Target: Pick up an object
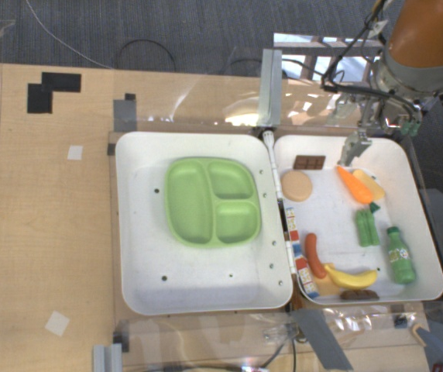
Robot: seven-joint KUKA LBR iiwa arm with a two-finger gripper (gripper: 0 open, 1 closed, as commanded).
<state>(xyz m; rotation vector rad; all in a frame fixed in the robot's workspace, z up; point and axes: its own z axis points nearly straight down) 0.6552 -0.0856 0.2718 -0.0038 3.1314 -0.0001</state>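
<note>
The right bin (415,178) holds several toy foods: an orange carrot (354,185) with a pale yellow piece (369,186) beside it, a brown chocolate bar (309,162), a round tan cookie (297,185), a green pickle (366,228), a green bottle (399,256), a red sausage (313,251) and a banana (351,276). My gripper (353,150) hangs over the far part of this bin, just above and behind the carrot's upper end. I see nothing held in it.
A green divided plate (212,201) lies in the left bin (144,270). A dark brown piece (358,294) sits at the right bin's front rim under the banana. A metal post (270,91) stands behind the bins' shared wall.
</note>
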